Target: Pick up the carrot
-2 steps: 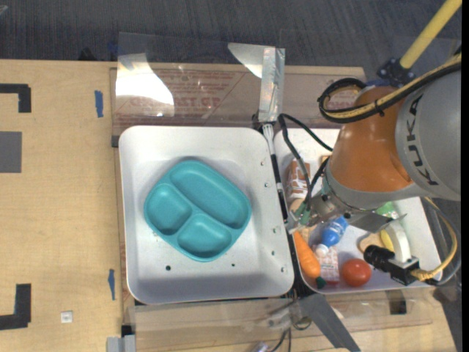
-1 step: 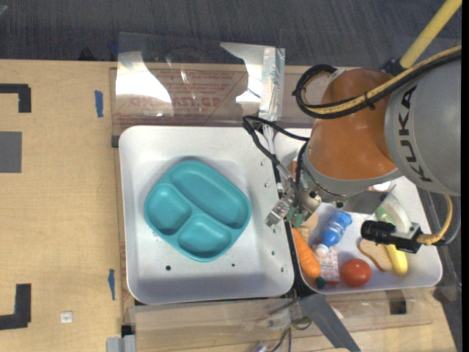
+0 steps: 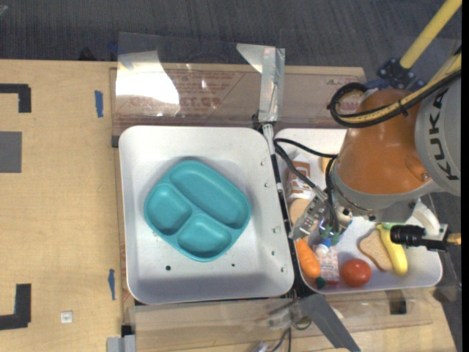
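Note:
An orange carrot (image 3: 308, 259) lies in the right bin (image 3: 429, 273) near its front left corner, close to the divider between the bins. My gripper (image 3: 314, 222) hangs just above and behind the carrot, under the orange wrist band. Its metal fingers (image 3: 305, 224) point down toward the left part of the bin, and I see nothing held between them. The arm covers much of the right bin.
A teal divided plate (image 3: 196, 207) sits in the left bin (image 3: 139, 160). The right bin also holds a red tomato (image 3: 356, 271), a yellow banana (image 3: 393, 251), a bread slice (image 3: 375, 249) and a small packet (image 3: 329, 264) beside the carrot.

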{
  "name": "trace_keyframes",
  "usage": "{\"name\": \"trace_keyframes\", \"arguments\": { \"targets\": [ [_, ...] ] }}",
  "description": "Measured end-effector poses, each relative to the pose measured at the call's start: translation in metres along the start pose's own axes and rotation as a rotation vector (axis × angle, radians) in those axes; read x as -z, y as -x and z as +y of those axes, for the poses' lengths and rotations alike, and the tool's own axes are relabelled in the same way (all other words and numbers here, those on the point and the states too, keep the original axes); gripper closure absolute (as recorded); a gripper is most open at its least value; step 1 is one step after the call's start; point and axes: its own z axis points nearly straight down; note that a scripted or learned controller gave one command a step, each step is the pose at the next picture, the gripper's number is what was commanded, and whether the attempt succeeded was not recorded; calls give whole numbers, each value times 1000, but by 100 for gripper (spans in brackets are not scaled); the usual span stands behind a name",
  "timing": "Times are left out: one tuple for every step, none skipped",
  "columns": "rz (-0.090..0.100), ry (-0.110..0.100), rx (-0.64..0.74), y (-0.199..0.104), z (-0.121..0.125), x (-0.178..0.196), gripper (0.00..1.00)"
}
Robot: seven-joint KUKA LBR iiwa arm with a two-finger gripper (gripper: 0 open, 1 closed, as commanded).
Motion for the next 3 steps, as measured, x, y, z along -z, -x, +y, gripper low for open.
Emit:
{"name": "trace_keyframes", "arguments": {
  "targets": [
    [-4,4,412,-30,39,14,100],
    [-9,9,410,-29,40,25,100],
    [2,0,511,-38,48,-12,100]
  ]
}}
